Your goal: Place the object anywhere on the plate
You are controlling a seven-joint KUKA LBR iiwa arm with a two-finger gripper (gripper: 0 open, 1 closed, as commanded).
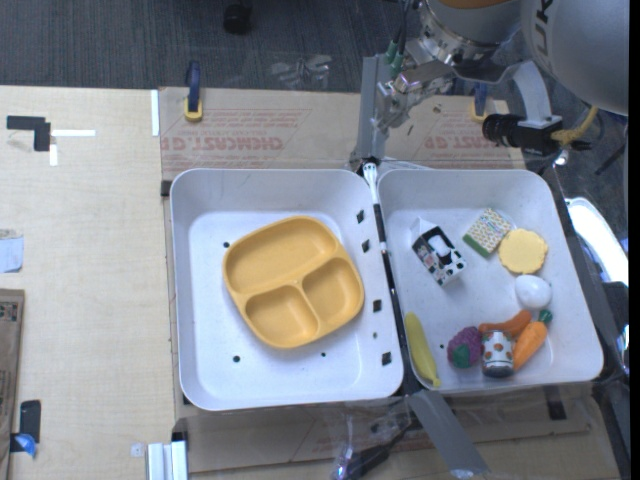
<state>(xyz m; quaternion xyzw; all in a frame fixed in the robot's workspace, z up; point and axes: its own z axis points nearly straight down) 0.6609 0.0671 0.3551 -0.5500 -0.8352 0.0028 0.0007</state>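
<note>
A yellow plate (293, 280) with three compartments lies in the left white bin (200, 228), and nothing rests on it. The right bin (560, 218) holds the toy food: a black-and-white milk carton (437, 253), a checkered cracker (488, 232), a round yellow cookie (523, 251), a white egg (533, 292), orange carrots (522, 334), a small can (497, 353), purple grapes (462, 346) and a yellow banana (421, 348). My gripper (376, 118) hangs above the back edge where the two bins meet, well clear of all the items.
The bins sit side by side on brown cardboard (270, 133), joined by a ridge (378, 258) with black clips. The arm's wrist (470, 8) and a black fitting (520, 128) overhang the right bin's back rim. A light wooden bench (80, 268) lies to the left.
</note>
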